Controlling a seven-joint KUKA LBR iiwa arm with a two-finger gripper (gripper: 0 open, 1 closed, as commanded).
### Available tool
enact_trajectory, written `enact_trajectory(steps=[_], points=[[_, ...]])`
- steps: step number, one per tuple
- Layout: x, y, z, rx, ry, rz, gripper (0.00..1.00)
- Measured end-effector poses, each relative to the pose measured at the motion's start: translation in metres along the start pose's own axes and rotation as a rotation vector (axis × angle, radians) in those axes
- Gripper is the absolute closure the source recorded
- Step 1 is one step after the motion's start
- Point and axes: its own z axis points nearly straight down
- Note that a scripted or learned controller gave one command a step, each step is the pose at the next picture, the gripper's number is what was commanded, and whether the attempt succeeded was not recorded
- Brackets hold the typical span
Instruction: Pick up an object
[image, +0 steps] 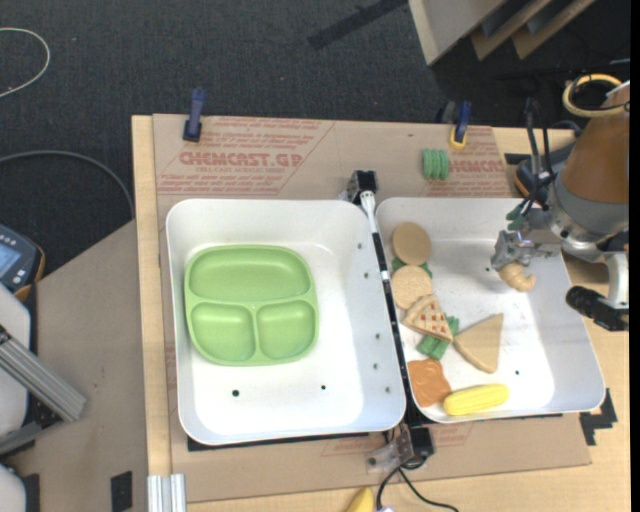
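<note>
Beside the green divided plate, which sits alone in the left bin, the right bin holds about eight toy foods: two round cookies, pizza slice, tan wedge, orange piece, yellow corn, green bits. Farther right, the gripper pinches a small tan piece.

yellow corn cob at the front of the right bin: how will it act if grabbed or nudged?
The corn cob looks rounded and elongated, so a side nudge would probably roll it. Its glossy plastic look suggests it is light, stiff and possibly slippery. It lies against the orange piece, which may block rolling that way.
</note>
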Motion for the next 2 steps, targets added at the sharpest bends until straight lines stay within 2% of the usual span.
enact_trajectory(steps=[1, 2], points=[[0.000, 0.001, -0.010, -0.002, -0.001, -0.001, 1.00], [0.048, -0.041, -0.179, -0.002, 0.001, -0.008, 1.00]])
